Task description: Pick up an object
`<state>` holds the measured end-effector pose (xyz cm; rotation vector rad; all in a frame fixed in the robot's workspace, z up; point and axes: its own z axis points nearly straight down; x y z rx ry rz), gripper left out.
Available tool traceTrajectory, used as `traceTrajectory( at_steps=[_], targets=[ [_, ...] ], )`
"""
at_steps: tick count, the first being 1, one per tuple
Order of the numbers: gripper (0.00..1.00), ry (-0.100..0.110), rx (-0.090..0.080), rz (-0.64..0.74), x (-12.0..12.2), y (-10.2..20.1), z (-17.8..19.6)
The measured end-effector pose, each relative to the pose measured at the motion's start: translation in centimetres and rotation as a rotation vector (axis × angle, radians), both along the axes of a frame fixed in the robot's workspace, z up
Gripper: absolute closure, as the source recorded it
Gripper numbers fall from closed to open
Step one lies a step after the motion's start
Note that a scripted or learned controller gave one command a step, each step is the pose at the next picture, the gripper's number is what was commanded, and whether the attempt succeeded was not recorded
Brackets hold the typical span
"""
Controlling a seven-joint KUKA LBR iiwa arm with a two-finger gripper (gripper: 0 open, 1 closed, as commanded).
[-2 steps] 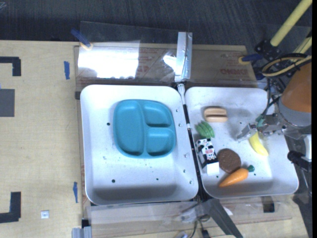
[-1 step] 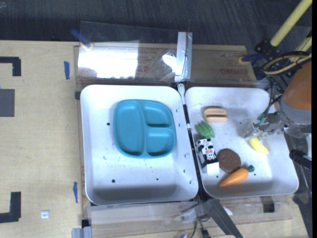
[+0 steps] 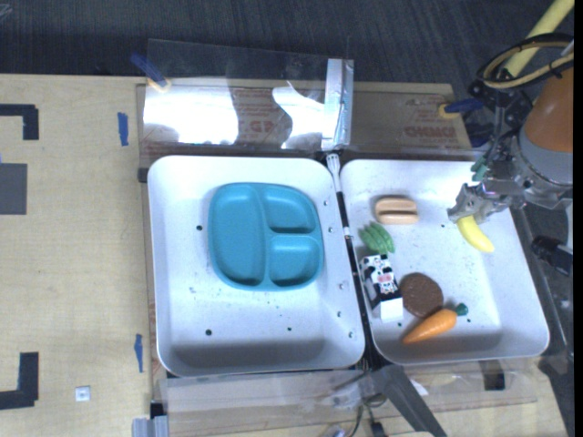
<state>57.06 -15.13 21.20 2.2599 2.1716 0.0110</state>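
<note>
Camera view: the left bin holds a blue divided plate. The right bin holds a carrot, brown disc, hot dog, toy cow, green piece and banana. The gripper sits at the banana's upper end; whether it is gripping cannot be told.

Right bin crowded on gripper's left, open floor beyond

Banana just under gripper; hot dog, green toy, cookie, carrot block left; bare floor between.
</note>
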Motion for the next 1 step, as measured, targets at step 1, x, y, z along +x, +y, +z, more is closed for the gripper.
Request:
traceTrajectory(
  at_steps=[1],
  targets=[
    [1.0, 0.012, 0.001, 0.018, -2.78, -2.42, -1.26]
  ],
)
